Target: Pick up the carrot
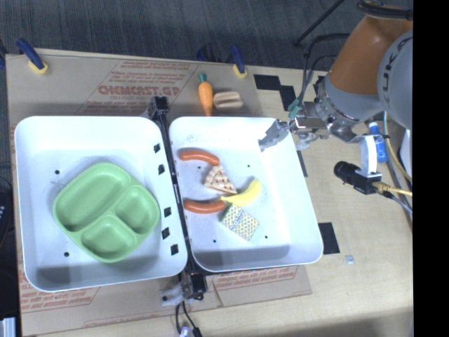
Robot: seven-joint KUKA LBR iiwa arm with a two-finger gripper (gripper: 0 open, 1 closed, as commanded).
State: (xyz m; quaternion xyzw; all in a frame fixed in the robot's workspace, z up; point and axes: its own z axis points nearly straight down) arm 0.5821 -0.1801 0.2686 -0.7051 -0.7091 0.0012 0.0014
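The bench (pixel 351 272) is the largest thing, its top covered with printed cardboard (pixel 140 83). On it sit two shallow white bins side by side. The left bin (pixel 35 188) holds a green divided plate (pixel 105 210), which fills most of its floor. The right bin (pixel 280 216) holds a cluster of small items near its centre.

The grey arm (pixel 372 55), with its orange band, enters at about two o'clock of the scene. Its gripper (pixel 272 136) hangs over the right bin's rim at roughly one o'clock of that bin. Whether its fingers are spread or pressed together cannot be told from this angle; nothing is seen between them.

In the right bin, one sausage (pixel 198 156) lies at about ten o'clock of the cluster, and a second sausage (pixel 204 206) lies at about seven o'clock. A banana (pixel 245 192) lies at three o'clock, beside a pizza slice (pixel 221 182) in the middle. A patterned square packet (pixel 240 222) lies at five o'clock, just below the banana.

The carrot (pixel 205 97) lies outside both bins, on the cardboard at twelve o'clock of the right bin, its green top pointing away. A small bread roll (pixel 227 101) lies just beside it at three o'clock.
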